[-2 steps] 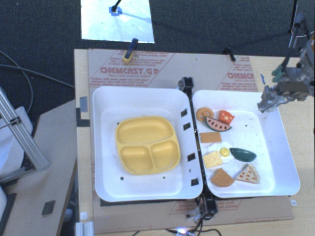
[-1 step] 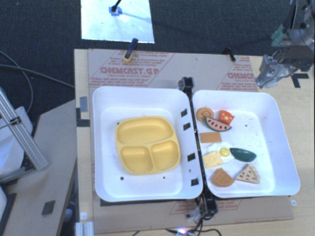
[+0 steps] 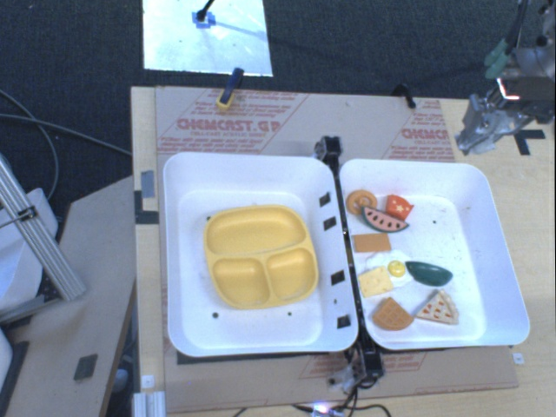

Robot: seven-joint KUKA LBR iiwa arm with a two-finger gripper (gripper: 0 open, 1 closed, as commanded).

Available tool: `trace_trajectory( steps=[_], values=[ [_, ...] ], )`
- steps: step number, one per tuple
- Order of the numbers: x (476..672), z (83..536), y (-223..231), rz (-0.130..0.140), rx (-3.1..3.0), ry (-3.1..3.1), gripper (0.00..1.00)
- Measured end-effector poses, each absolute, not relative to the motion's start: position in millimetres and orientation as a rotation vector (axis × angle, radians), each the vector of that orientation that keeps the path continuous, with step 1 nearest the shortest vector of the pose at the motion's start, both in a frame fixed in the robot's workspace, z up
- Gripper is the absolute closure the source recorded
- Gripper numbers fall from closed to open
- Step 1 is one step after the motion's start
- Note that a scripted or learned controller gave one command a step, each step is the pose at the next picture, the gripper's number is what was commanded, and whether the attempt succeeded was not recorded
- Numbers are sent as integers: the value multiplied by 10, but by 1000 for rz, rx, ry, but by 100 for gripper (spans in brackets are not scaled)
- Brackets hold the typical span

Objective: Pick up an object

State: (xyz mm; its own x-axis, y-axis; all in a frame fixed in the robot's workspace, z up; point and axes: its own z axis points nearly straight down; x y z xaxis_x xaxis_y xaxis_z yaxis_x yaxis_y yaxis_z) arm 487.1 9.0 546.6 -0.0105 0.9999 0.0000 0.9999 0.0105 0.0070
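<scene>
Toy food pieces, such as the pizza slice (image 3: pixel 437 307) and dark green piece (image 3: pixel 428 273), lie in the right bin (image 3: pixel 499 233), well below the claw (image 3: pixel 480 129). They look light, stiff and thin, so gripping across 2 edges seems best; the claw's opening I cannot tell.

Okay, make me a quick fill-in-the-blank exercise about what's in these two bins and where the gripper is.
1. The yellow divided plate lies in the ____ bin.
2. The plate has ____ compartments.
3. The watermelon slice lies in the ____ bin, with the other toy foods.
4. The gripper hangs outside the bins, past the right bin's ____ corner.

Missing words: left; three; right; far right
</scene>
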Motion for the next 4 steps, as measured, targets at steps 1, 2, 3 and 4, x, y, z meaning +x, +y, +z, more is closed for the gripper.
trace_trajectory(
  steps=[1,2,3,4],
  values=[
    [4876,5577,89,11,2198,2235,100],
    [4881,5686,88,13,2190,2239,100],
    [4885,5798,87,17,2182,2244,100],
    [4889,5909,86,20,2174,2248,100]
  ],
)
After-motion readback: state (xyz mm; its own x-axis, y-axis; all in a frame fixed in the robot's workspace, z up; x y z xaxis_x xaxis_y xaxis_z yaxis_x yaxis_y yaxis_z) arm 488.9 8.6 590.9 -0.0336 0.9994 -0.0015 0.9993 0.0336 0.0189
